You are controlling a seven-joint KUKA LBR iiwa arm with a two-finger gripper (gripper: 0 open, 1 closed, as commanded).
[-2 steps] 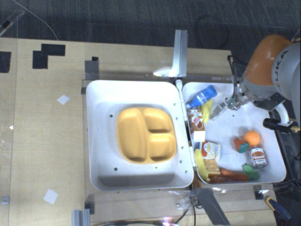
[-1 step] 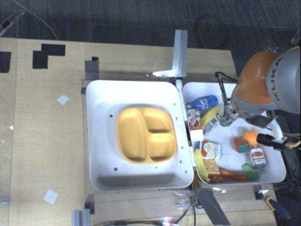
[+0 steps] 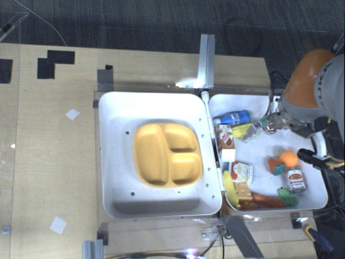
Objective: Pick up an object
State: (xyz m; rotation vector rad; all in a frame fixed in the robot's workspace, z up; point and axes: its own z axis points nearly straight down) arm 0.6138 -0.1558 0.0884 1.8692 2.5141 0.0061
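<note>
Arm (image 3: 315, 88) is reaching in from the right, orange band sitting over the top right corner of the right bin (image 3: 318, 201). Gripper (image 3: 268, 124) is hanging low over the upper part of that bin, just right of the blue bottle (image 3: 233, 117) and the yellow item (image 3: 241, 129) below it. Can't tell how the tool is set, tip is too small & blurred against the bin floor, and nothing readable is sitting in it.

Right bin contents, all lying on the floor: blue bottle near the top left corner, a brown/red packet (image 3: 225, 137) w/ a white card (image 3: 228, 155) under it along the left wall, a red-and-white pouch (image 3: 242, 171) mid-left, a banana (image 3: 230, 188) running down the left edge, a tan block (image 3: 243, 190) beside it, a carrot (image 3: 266, 201) along the bottom wall w/ a green piece (image 3: 288, 197) at its right end. Orange ball (image 3: 289, 158) is touching a teal item (image 3: 277, 168); a small can (image 3: 295, 180) is standing just below them. All are apart from the gripper.

Left bin (image 3: 116, 196) is holding a yellow divided tray (image 3: 167, 154), 3 compartments, sitting about centre
</note>
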